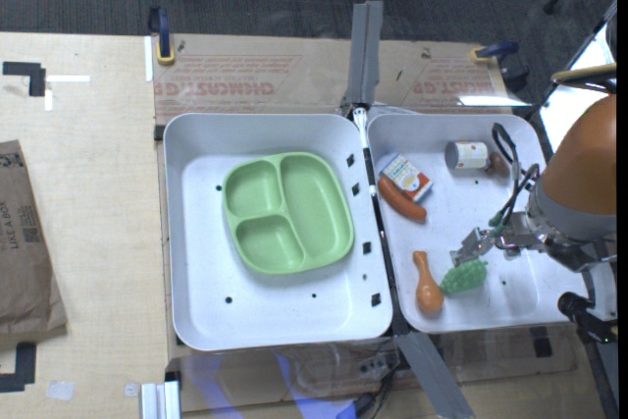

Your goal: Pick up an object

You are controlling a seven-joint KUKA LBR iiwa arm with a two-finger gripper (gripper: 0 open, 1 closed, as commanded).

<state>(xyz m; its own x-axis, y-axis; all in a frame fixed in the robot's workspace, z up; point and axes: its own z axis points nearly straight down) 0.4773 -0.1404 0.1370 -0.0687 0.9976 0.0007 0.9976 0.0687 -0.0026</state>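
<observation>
Wooden surface [88,211] carrying two white bins: left bin [186,240] holding a green divided plate [289,211]. Right bin [510,299] holding the gripper [471,248], hanging just above a green toy [464,278], presumably lining up for a grab; its grip cannot be judged.

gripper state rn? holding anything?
Gripper: cannot be told; it sits low in the right bin, just above the green toy, with nothing visibly between its tips.
</observation>
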